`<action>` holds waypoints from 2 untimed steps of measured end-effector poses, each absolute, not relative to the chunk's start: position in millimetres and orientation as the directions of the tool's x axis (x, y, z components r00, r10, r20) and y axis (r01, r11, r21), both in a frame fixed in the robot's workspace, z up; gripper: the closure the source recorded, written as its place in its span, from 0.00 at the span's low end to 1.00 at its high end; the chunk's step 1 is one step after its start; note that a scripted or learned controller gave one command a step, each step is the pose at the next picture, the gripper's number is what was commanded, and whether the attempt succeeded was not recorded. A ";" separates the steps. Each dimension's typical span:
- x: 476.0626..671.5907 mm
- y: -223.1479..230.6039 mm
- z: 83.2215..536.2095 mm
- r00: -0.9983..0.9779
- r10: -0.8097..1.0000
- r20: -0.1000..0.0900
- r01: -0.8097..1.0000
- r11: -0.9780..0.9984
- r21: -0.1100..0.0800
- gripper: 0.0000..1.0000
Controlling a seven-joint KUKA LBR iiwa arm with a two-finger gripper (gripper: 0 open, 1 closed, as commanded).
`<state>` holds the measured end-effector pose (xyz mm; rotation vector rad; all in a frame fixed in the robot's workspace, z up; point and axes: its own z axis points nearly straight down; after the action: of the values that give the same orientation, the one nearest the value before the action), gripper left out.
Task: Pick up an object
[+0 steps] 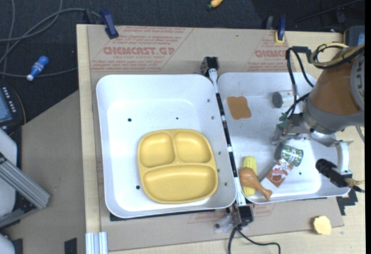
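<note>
The grey arm's 2-finger gripper [288,138] hangs low in the right white bin [261,82], directly over a small green-and-silver can [290,155] lying on its side near the bin's middle. How wide the jaws stand I cannot tell, and nothing is visibly held. The can sits just near-side of the jaws, its long axis seemingly running left-near to right-far. A red-and-white packet [277,174] touches it on the near-left, likely crowding any closing.
</note>
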<state>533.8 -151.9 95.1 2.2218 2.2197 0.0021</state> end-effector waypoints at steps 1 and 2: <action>533.5 -151.9 94.5 0.001 1.000 0.001 1.000 -0.001 0.001 0.00; 484.6 -124.2 84.1 0.001 1.000 0.002 1.000 -0.001 -0.003 0.00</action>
<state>484.6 -124.2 84.1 2.2254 2.2227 -0.0020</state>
